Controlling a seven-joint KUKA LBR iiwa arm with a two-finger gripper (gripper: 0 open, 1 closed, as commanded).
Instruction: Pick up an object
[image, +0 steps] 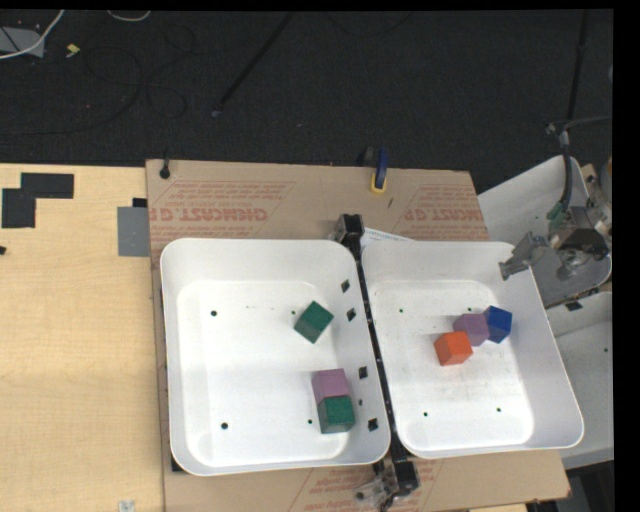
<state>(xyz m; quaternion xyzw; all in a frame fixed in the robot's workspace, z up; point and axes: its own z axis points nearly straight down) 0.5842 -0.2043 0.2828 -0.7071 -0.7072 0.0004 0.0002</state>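
In the right bin (520, 420) three small cubes sit close together: an orange cube (453, 348), a purple cube (471, 328) touching it, and a blue cube (497, 323) beside the purple one. The left bin (190, 400) holds a green cube (314, 322) near its middle. Lower down, a purple block (330, 384) has a second green cube (338, 412) pressed against its near side. My gripper (562, 256) hangs at the far right, over the right bin's outer rim, up and to the right of the blue cube. It holds nothing that I can see.
The bins stand on a brown cardboard sheet (270, 205) on the bench. A black clip divider (362, 330) runs between the bins. A blue and yellow clamp (379, 170) grips the cardboard's far edge. Light wooden bench top (70, 330) lies to the left.
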